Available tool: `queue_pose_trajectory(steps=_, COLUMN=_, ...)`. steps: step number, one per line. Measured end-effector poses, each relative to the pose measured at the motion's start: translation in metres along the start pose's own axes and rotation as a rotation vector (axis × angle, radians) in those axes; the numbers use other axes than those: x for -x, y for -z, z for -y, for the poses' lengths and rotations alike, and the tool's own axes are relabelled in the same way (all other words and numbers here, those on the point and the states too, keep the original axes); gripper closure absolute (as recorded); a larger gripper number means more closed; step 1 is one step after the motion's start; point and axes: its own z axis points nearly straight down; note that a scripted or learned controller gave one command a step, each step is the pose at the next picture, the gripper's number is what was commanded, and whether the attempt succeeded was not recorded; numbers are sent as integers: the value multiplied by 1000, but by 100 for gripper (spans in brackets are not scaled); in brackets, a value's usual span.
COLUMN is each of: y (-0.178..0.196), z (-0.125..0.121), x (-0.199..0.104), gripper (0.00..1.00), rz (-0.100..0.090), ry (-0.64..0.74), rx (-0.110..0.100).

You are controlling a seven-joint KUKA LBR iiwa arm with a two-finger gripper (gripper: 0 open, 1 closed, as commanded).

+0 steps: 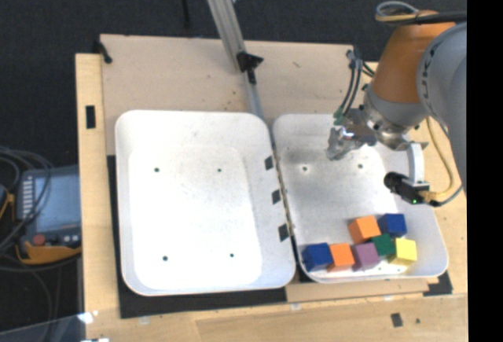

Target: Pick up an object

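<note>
Several small cubes lie along the front of the right bin (314,136): a blue cube (317,255), an orange cube (342,255), a purple cube (366,255), a green cube (383,245), a yellow cube (405,250), a second orange cube (365,228) and a second blue cube (393,223). My gripper (339,145) hangs over the back part of the right bin, well behind the cubes. Nothing shows between its fingers.
The left bin (196,199) sits beside the right one, with clips along the shared edge. A slanted metal pole (224,10) rises behind the bins. A control pendant (47,215) lies off the bench at the left.
</note>
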Motion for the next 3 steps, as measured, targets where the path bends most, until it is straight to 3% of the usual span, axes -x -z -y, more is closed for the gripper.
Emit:
queue_pose_trajectory(steps=2, y=107, z=-2, x=11, gripper=100, rz=1, ry=3, rx=0)
queue_pose_trajectory(steps=3, y=91, z=-8, x=-36, gripper=100, rz=0, ry=2, rx=-8)
